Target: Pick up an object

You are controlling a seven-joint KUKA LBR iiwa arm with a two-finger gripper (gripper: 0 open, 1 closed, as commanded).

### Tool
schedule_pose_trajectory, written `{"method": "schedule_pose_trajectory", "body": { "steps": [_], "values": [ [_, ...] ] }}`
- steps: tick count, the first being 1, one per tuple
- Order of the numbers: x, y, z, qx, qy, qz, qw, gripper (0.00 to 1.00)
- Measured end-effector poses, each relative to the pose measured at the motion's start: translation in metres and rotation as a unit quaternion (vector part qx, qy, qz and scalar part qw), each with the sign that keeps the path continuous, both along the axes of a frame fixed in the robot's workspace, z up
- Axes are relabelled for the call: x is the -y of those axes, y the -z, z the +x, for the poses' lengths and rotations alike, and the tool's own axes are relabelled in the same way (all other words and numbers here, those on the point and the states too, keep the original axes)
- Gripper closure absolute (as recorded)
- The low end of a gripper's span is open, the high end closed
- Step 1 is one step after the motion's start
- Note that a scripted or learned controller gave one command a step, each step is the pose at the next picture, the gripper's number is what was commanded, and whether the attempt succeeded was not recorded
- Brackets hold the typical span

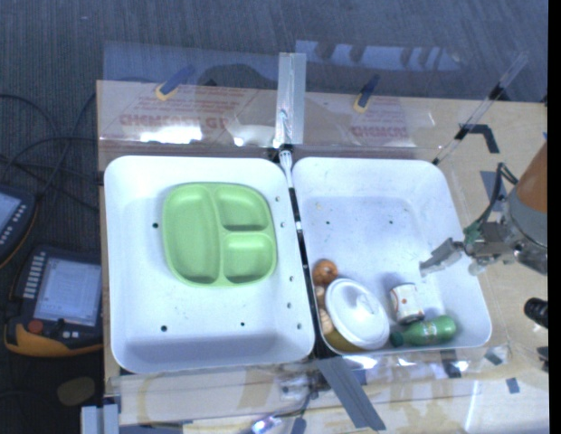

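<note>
Dark grey carpet surrounds the bench, and we sweep from the left: left bin [118,242] carries a green divided plate [219,233], lying flat, well apart from the action. Across the divider, right bin [371,206] has its clutter packed along the near wall: a small orange ball [325,270], a white lidded bowl [355,313] just beside it, a little can [405,302], then a green bottle [425,331] lying on its side, long axis running left-right. Out by the right rim hangs the gripper [441,256], fingers spread, nothing between them. The can looks the nearest target, lying down-left of those fingertips.
</note>
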State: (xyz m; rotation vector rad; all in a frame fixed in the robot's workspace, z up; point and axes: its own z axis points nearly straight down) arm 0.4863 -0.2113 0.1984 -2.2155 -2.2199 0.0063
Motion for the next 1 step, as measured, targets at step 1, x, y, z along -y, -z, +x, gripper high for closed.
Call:
{"method": "schedule_pose_trajectory", "body": {
  "steps": [1],
  "values": [
    [-0.0141,-0.0409,0.045,0.001,-0.012,-0.0004,0.9999,0.0]
  ]
}}
